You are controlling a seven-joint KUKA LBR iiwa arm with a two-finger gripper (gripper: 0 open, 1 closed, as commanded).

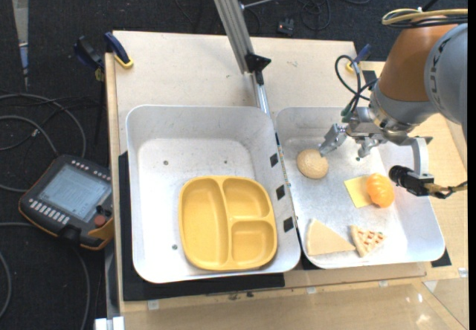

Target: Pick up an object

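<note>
No brand or label can be read anywhere on the bench; the screen of the teach pendant [68, 202] on the floor at nine o'clock is too small and washed out to make out any words.

The left bin [149, 135] holds a yellow divided tray [227, 222], three compartments, sitting toward its six o'clock edge and touching nothing else; a few dark specks dot the white floor around it.

The right bin [424, 235] holds the food pieces: a round tan bun [312, 164] near its ten o'clock corner; an orange fruit [380, 190] at about three o'clock from the bun, resting on the edge of a flat yellow square [356, 192]; a pale wedge [327, 239] at the six o'clock side, and just beside it a pizza slice [369, 239] with red dots, the two nearly touching.

The arm [424, 68] comes in from three o'clock, its orange band showing above the wrist; the gripper [348, 142] hangs over the right bin at about two o'clock from the bun; its two fingers stand apart, with nothing between them; the nearer fingertip [329, 145] sits close above the bun's upper edge, though I cannot tell whether it touches.

A slanted metal pole [234, 16] runs from twelve o'clock down to the seam between the bins; black clips [281, 191] sit along that seam.
</note>
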